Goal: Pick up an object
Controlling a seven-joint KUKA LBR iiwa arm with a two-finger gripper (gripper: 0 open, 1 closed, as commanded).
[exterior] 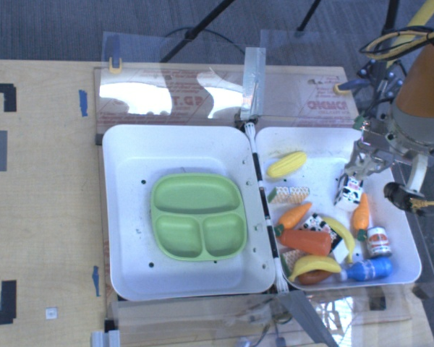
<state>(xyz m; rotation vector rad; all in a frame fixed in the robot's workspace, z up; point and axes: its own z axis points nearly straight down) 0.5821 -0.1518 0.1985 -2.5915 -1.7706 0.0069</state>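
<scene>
Two shallow white bins stood side by side on the bench, and the arm came in over the far right corner of the right bin [401, 266]. The gripper [363, 166] hung just above a small black-and-white object [349, 191], perhaps a toy cow, which lay near the bin's right edge, about halfway along it. This object was directly below the fingertips and slightly toward the near edge, so the coming move was judged to be a short descent with almost no sideways travel. Its long axis seemed to run roughly from the far edge to the near edge, though it was too small to be certain. Whether the fingers were apart or together could not be told from this view; nothing was seen between them. Just beside the object, toward the near edge, lay a small carrot [360, 215] with its length along the same direction, close enough to be caught by mistake. The right bin also held a corn cob [286, 164] near its far left, a larger carrot [294, 215], a red piece [305, 241], a banana [317, 266], a small can [378, 241] and a blue bottle [369, 270] along the near edge. The left bin [123, 215] carried a green divided plate [199, 215] with three compartments, in its middle.
</scene>
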